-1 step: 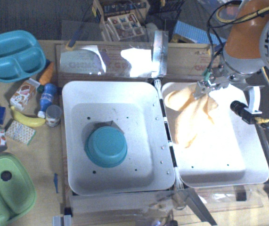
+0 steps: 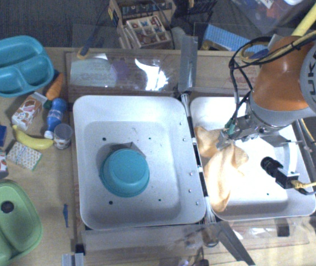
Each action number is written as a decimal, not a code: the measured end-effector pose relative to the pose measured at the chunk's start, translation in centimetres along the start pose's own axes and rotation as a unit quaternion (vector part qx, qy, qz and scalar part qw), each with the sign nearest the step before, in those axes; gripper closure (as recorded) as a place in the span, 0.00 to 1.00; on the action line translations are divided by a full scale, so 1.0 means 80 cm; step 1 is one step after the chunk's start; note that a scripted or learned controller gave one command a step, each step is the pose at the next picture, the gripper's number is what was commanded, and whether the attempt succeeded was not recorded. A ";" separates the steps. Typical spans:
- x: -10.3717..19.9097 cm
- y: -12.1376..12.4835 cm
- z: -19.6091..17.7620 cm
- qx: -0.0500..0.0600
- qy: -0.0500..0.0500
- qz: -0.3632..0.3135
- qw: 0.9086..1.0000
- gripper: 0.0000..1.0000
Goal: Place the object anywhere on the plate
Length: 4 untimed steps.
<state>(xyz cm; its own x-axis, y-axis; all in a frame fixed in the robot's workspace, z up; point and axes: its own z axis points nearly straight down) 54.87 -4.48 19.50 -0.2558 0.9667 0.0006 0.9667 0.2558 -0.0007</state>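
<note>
The blue plate (image 2: 125, 172) lies upside down in the left bin (image 2: 86, 115), slightly toward its front-left, with bare white floor all around it. The tan cloth (image 2: 219, 165) is draped along the left wall of the right bin (image 2: 307, 206), running from mid-wall toward the front-left corner, leaving that bin's middle and right side largely open. The gripper (image 2: 228, 133) sits at the cloth's upper fold, but the arm (image 2: 288, 76) overhangs it and I cannot tell its state.
</note>
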 end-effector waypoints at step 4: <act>0.263 0.019 -0.007 0.001 0.000 0.018 1.000 1.00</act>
<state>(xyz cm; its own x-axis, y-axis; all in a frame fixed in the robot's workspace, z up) 50.99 16.23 20.08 -0.2208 0.9753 0.0003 0.9753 0.2208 -0.0019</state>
